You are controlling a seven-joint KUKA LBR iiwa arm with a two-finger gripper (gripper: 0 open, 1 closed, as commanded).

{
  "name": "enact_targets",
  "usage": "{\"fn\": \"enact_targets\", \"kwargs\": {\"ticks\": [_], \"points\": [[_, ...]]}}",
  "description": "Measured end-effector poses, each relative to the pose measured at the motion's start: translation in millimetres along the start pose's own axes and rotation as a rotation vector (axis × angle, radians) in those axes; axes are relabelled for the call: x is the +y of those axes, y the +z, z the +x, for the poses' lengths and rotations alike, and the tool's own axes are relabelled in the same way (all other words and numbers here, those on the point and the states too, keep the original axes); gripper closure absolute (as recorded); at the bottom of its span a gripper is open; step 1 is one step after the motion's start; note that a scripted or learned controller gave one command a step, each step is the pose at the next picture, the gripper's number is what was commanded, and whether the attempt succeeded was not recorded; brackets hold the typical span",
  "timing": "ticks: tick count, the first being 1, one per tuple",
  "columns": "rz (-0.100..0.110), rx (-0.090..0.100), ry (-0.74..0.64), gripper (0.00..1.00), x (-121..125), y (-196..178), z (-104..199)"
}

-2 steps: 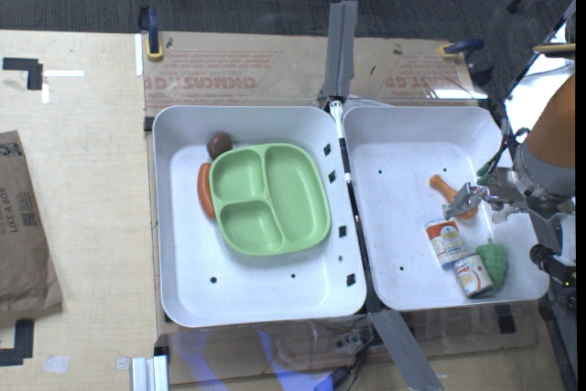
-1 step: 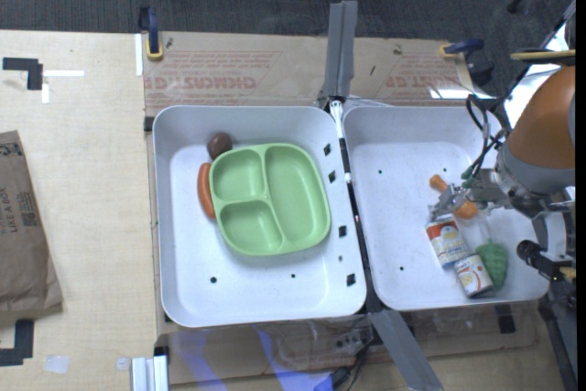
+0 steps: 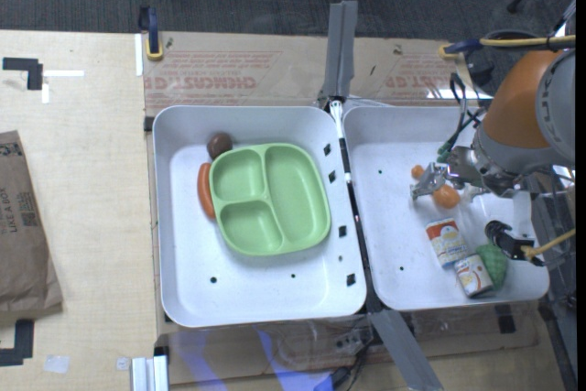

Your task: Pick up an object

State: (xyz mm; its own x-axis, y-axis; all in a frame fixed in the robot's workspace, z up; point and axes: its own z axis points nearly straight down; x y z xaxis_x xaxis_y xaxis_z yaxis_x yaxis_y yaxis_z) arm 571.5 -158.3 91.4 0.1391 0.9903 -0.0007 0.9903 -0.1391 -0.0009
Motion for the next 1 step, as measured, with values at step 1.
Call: {"fn": "enact_targets", "kwargs": {"ticks": [1], "points": [[0.001, 0.000, 0.001, 1.00, -0.1, -8.9, -0.8]]}}
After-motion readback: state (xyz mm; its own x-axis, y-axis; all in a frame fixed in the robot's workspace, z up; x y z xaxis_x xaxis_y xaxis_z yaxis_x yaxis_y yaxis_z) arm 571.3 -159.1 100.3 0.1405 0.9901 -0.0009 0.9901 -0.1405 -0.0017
